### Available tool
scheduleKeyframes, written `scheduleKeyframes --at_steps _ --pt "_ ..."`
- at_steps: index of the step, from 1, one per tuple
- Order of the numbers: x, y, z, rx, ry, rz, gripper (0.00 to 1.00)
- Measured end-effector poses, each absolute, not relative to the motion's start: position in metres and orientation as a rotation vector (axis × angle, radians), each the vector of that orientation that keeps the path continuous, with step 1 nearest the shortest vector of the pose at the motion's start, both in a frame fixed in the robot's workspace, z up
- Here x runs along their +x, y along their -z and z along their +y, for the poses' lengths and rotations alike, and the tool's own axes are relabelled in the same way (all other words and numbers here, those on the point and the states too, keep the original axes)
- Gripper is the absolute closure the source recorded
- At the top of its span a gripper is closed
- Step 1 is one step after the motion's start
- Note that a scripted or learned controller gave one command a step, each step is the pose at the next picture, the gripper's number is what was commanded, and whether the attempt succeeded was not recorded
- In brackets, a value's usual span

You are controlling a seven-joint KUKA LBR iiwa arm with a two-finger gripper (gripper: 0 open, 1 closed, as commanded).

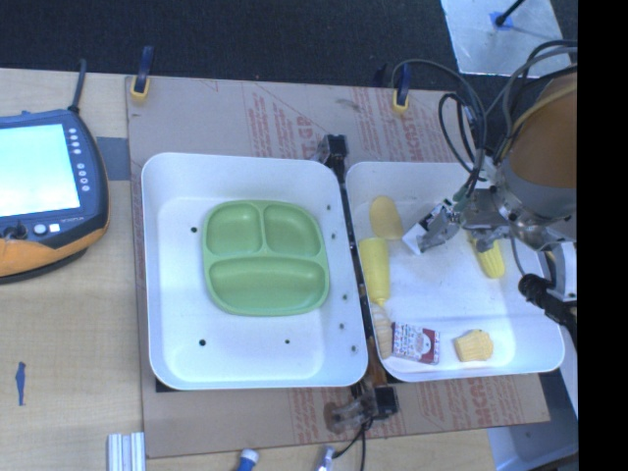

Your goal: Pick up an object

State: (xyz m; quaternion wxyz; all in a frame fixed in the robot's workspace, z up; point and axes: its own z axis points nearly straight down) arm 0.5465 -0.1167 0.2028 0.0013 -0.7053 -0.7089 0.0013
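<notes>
The gripper (pixel 439 229) hangs low over the right bin (pixel 446 363), its tip pointing toward the bin's left half; whether its fingers are spread or pressed together cannot be told from this slant, and nothing can be seen between them. Just to the left of the tip lies a short yellow piece (pixel 385 217), and below that, still left of the tip, a longer yellow piece (pixel 375 269) lies along the bin's left wall. To the right of the tip, close under the wrist, is a small corn cob (pixel 490 259). Well below the tip, near the bin's front wall, sit a red and white packet (pixel 414 342) and a yellow chunk (pixel 473 345) side by side. Far to the left, the left bin (pixel 172 361) holds a green divided plate (pixel 265 257), and beyond it a tablet-like controller (pixel 44 189) rests on the bench.
</notes>
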Motion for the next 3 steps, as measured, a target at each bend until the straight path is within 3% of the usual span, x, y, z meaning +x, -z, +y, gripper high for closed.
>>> scheduleKeyframes --at_steps 1,2,3 --pt "0.578 -0.206 -0.087 -2.213 -0.005 -2.229 0.0" --pt "0.641 -0.152 -0.123 -2.215 -0.008 -2.226 0.0" --pt "0.638 -0.113 -0.163 -2.219 -0.006 -2.23 0.0"
